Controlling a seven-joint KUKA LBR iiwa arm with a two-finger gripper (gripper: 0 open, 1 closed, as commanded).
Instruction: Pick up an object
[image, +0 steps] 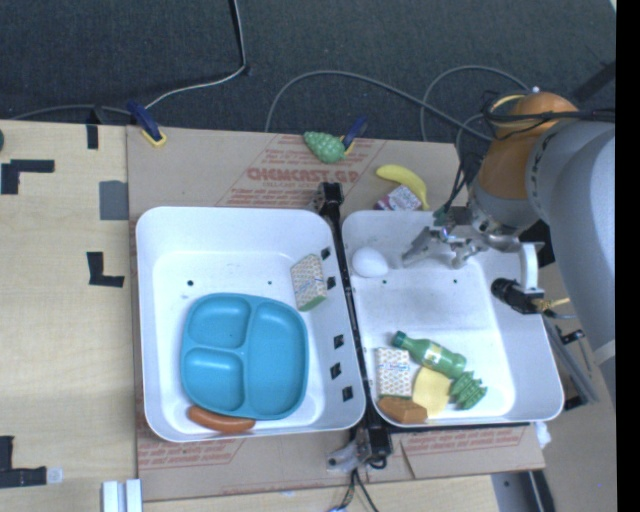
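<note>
gripper near white egg

Red block lettering printed on the brown cardboard sheet under the bins read "CHEMCAST GL…", its end cut off by the black clamp between the bins. More red print ran along the sheet's edges beside and below the left bin, too small to read. The small packets' print was illegible.

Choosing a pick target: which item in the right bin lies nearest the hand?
The white egg-shaped object, alone at the right bin's upper left, just left of the hand. The green bottle and the rest cluster at the bin's near edge.
</note>
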